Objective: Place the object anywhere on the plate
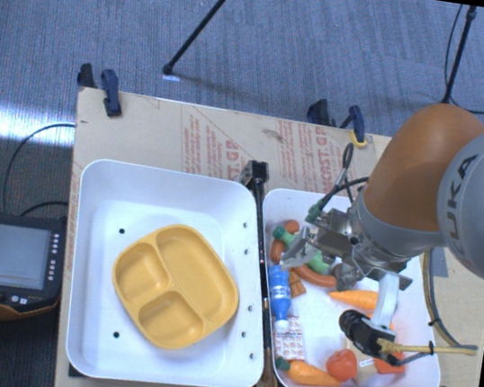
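1 grey arm (434, 187) reaching in from the right, gripper (329, 247) low over the right bin (428, 372); finger state impossible to tell. Toy carrots (355, 298), blue bottle (278, 291), tomato (341, 364) there. Yellow 3-compartment plate (175, 286) in left bin (104, 203). Bench (188, 134) clamped.

Plate (174, 286) in the left bin (94, 210) — toys and bottle (279, 294) in the right bin (427, 377).
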`<state>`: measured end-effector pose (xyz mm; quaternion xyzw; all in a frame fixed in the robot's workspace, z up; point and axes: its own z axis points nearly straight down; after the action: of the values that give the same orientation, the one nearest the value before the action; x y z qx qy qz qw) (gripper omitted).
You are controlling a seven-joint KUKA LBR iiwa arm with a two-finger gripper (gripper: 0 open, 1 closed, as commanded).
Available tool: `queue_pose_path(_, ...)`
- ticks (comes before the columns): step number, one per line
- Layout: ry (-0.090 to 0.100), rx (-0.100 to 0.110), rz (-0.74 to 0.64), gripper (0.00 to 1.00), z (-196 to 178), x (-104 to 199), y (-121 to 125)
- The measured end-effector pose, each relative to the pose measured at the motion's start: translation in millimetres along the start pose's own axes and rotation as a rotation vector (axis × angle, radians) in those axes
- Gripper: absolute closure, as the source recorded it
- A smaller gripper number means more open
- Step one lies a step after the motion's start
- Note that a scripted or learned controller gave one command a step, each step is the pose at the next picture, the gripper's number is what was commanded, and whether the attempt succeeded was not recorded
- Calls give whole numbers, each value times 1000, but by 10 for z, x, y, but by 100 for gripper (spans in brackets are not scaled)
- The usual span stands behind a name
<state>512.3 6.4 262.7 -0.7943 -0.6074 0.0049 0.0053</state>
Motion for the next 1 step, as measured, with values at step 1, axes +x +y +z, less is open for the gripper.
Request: queue_pose_path(1,0,3,-6,100,-92,-5,2)
